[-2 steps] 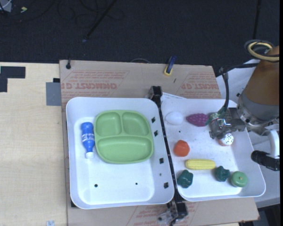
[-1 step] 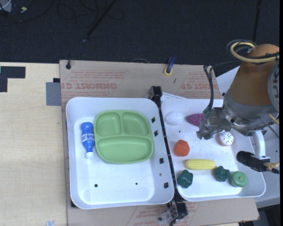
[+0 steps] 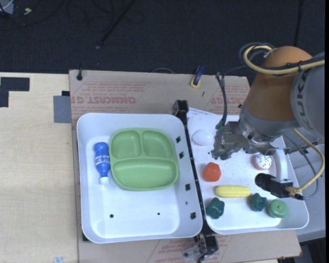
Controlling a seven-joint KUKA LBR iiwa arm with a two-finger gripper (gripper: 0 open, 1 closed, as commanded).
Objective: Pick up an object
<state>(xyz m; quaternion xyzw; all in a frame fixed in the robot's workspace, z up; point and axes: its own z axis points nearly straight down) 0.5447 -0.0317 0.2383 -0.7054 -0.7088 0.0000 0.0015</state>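
Here, two white bins sit side by side on a brown cardboard sheet (image 3: 126, 95) that lies on the table (image 3: 27, 163). The cardboard has red letters printed on it. They are upside down from this side and too blurry to read for sure.

The left bin (image 3: 131, 218) holds a green plate (image 3: 143, 159) with three sections. Just beside the plate, on its left, lies a small blue bottle (image 3: 101, 161) with a white cap. The bottle has a label with pale marks, but the words are too small to read.

The right bin (image 3: 236, 223) holds the little toys. A white egg (image 3: 202, 137) lies near the top left. An orange-red toy (image 3: 211, 172) sits below it. A yellow corn cob (image 3: 232, 191) lies on its side in the middle. A dark green toy (image 3: 214, 207) sits near the bottom left corner. Another dark green toy (image 3: 257, 202) and a light green round toy (image 3: 277, 207) sit close together at the lower right. A white ball with red spots (image 3: 262, 161) rests under the arm.

The arm (image 3: 274, 100) comes in from the right, and part of a dark letter shows on its grey side. The gripper (image 3: 223, 145) hangs low over the right bin, between the egg and the orange-red toy. It is dark and tangled with cables, so I cannot tell how wide it stands or if it has hold of anything.
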